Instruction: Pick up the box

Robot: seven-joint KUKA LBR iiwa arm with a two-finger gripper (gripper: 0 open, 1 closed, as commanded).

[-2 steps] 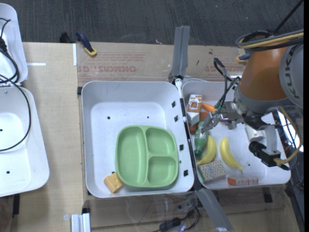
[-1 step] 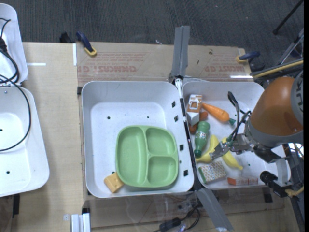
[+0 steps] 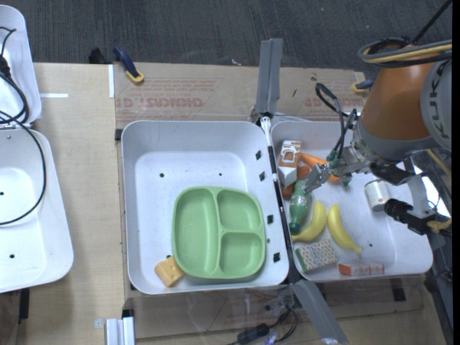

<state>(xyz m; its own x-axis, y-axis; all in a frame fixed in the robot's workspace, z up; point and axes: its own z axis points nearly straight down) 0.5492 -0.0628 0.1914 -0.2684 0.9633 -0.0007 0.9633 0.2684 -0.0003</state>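
Note:
A small white and orange box (image 3: 290, 153) stands at the far left corner of the right bin (image 3: 402, 261), against the wall between the bins. A flat red and white box (image 3: 361, 269) lies by that bin's near edge, and a patterned pack (image 3: 316, 254) lies left of it. My gripper (image 3: 321, 176) hangs low over the right bin's left half, just right of and below the small box and above a green bottle (image 3: 297, 207). Nothing shows in its grasp. The arm's orange band (image 3: 399, 99) sits above the bin's far right.
An orange carrot (image 3: 313, 161) lies beside the small box, and two bananas (image 3: 341, 228) lie mid-bin. The left bin (image 3: 144, 192) holds a green divided plate (image 3: 219, 232) and a yellow block (image 3: 168, 272). Black cables run along the arm.

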